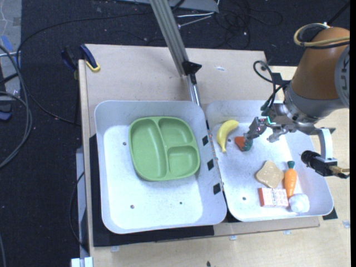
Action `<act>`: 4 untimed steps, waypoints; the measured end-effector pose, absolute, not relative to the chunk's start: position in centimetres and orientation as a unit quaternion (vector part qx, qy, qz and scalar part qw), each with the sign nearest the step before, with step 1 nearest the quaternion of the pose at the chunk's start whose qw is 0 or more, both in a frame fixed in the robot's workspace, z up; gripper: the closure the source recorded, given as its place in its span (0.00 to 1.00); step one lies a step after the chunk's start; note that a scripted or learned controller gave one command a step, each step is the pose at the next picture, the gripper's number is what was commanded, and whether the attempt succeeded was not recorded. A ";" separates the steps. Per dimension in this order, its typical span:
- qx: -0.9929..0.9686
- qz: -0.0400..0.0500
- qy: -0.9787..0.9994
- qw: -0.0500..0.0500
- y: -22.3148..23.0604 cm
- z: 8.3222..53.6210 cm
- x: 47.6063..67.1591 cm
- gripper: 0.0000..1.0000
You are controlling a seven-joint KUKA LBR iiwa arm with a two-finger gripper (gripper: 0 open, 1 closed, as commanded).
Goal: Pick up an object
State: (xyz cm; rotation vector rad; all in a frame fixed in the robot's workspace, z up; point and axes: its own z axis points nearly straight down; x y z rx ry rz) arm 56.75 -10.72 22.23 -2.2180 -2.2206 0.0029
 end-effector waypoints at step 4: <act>-0.707 0.000 -0.707 -0.001 -12.0 9.3 56.7 0.00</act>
